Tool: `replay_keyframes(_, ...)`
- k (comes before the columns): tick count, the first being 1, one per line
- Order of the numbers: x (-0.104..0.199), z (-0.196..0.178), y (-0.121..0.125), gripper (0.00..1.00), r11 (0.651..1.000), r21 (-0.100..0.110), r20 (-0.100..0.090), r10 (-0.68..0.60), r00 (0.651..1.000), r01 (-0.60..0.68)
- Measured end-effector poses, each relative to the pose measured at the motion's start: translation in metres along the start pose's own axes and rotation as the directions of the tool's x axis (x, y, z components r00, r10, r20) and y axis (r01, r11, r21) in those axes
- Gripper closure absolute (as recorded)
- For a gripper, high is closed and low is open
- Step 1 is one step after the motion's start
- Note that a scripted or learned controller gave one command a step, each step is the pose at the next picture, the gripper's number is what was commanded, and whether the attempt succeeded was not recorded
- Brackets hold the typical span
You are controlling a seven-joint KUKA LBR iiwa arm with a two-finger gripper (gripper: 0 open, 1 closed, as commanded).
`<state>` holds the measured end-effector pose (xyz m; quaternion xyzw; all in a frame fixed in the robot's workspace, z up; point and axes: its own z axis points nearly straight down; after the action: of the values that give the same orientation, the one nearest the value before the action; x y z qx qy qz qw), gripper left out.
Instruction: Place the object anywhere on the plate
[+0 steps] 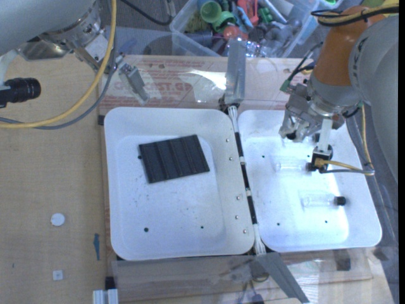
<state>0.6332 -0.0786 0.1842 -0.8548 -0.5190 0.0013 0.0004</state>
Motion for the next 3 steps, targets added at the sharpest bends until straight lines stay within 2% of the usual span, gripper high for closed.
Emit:
replay_keyframes(1,0.0,0.0,0.0,0.0,1.0,0.0,0.0,0.0,1.0,0.0)
replay_keyframes(2,0.052,-0.001,0.011,0.0,0.997,-0.005,-0.001,-0.073,0.997,0.073)
replay_keyframes(3,0.104,0.0,-0.082,0.0,0.968,0.004,0.0,0.251,0.968,-0.251)
